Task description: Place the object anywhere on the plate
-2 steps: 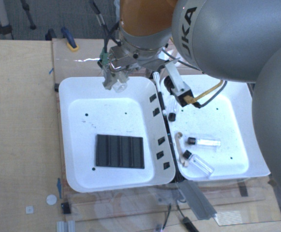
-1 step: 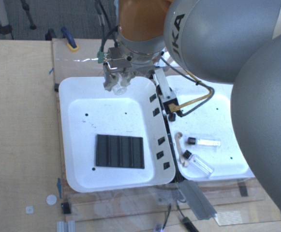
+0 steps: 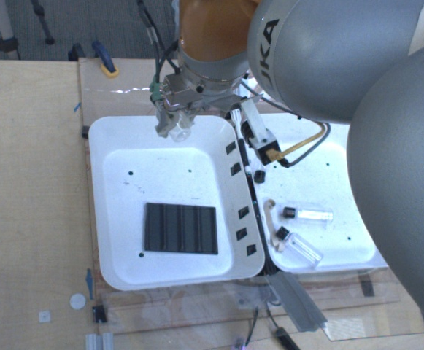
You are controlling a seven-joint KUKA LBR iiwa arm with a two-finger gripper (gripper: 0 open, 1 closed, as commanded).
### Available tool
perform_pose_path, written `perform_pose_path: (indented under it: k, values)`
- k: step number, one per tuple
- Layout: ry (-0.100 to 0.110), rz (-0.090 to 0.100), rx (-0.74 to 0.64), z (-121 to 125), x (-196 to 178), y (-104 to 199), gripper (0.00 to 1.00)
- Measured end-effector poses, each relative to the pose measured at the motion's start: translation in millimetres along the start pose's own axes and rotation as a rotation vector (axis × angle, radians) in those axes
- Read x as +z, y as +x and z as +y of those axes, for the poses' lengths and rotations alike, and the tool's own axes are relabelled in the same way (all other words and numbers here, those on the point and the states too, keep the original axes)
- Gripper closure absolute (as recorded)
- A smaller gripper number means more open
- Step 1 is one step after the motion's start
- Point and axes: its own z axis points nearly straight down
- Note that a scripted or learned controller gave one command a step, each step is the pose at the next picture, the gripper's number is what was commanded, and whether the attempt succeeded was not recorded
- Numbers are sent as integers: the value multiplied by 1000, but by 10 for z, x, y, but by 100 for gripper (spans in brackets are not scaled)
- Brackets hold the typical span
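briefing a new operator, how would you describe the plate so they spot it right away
Look at the left bin of the two white ones. On its floor, toward the near edge, lies the plate, a dark, flat rectangle with lengthwise ridges. The clear vials with black caps lie in the right bin.

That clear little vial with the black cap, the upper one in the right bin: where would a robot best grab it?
Grip the clear vial with the black cap at mid-body, coming straight down. It lies flat, pointing left-right, so the gripper should probably close across its narrow width, which looks easier than grabbing it by the ends.
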Motion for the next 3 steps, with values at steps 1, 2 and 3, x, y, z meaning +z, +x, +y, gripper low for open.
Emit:
perform_pose_path:
  k: [1, 2, 3]
  values:
    - [-6, 0, 75, 13, -166, 28, 100]
    - [-7, 0, 82, 43, -219, 34, 100]
    - [-4, -1, -13, 94, -135, 4, 100]
